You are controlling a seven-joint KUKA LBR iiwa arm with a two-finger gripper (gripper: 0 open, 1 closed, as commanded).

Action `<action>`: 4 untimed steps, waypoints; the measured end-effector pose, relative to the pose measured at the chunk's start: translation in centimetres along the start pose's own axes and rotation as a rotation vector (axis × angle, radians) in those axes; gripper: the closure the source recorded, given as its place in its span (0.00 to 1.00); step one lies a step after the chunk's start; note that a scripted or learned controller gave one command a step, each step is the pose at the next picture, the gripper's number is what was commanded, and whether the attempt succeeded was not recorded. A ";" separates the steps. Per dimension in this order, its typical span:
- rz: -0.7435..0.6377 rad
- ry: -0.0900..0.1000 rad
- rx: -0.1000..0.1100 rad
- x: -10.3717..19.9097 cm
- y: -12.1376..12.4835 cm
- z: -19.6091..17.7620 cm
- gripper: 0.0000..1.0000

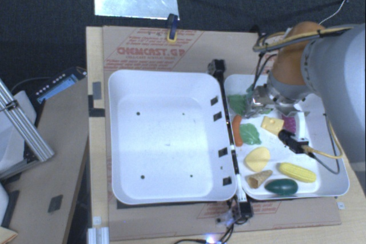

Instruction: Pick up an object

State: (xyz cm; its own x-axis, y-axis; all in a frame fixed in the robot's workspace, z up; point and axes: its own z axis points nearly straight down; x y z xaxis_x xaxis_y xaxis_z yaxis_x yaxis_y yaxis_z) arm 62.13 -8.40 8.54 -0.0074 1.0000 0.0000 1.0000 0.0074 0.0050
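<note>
Landmark: right bin (342, 183), the white tray under the arm, taken as reference for everything below
Left bin (166, 134): touching the right bin along its left wall, nothing lying in it, probably kept as the drop-off side
Arm (337, 66): reaching in over the right bin's upper right, orange band (289, 66) above the wrist, angled down toward the bin's upper middle
Gripper (264, 101): low over the right bin's upper left part, just beside the green leaf-like piece (237, 103); looks placed for a descent onto the clutter there
Jaws: cannot tell whether open or closed, tips lost against the wrist and the toys; nothing visibly held
Candidate things: all inside the right bin, none lifted, so task judged not yet done
Yellow cheese wedge (272, 124): middle of the right bin, just below the gripper
Purple piece (290, 123): touching the wedge's right side, partly hidden
Carrot (237, 130): upright along the right bin's left wall
Green leaf (250, 134): just beside the carrot, flat
Yellow chip shape (257, 158): lower middle of the right bin
Cone (259, 178): near the right bin's lower left corner
Corn cob (296, 172): lower right of the right bin, lying flat
Dark green avocado shape (281, 186): against the right bin's front wall
Writing: red print on the cardboard sheet (151, 48) behind both bins, seemingly "CHEMCAST GP", smaller lines too faint to read
</note>
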 end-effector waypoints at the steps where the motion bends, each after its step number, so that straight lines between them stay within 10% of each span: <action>1: 0.001 -0.002 -0.003 -0.7 3.7 -4.2 1.00; 4: -0.006 0.004 -0.007 19.5 5.1 -23.6 1.00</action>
State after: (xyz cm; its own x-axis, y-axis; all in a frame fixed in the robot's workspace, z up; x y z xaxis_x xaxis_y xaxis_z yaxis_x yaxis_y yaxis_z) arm 66.95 11.11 32.17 -0.0135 0.9999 0.0035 0.9998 0.0134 0.0124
